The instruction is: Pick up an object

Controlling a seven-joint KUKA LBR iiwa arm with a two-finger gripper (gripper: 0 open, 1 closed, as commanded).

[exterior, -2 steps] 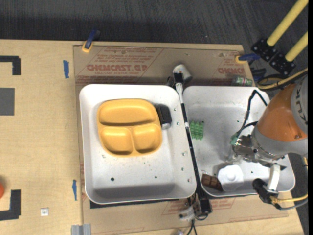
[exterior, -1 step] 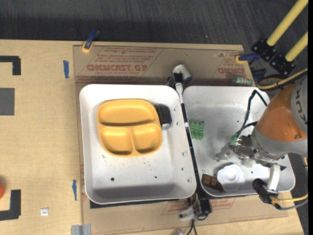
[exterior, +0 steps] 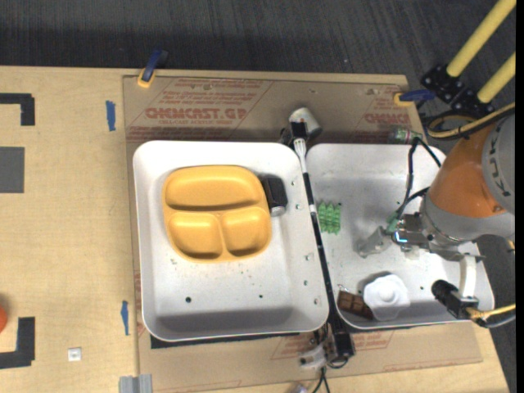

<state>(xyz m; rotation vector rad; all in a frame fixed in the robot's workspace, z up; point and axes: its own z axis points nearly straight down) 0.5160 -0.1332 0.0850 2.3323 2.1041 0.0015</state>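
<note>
I'm at the approach step, low in the right bin (exterior: 360, 164). My gripper (exterior: 378, 240) hangs just past the green block (exterior: 329, 217); I cannot tell how its grasping part stands. Next I must centre over the block, then descend.

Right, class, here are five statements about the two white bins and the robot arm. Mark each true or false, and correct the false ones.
1. The yellow three-compartment plastic tray lies in the left white bin. True.
2. The small green ridged block lies in the left bin. False: it lies in the right white bin, near its left wall.
3. The white round-capped plastic container sits near the right bin's front edge. True.
4. The arm's gripper is over the left bin. False: it is over the right bin.
5. The brown rectangular piece lies beside the white container. True.
</note>
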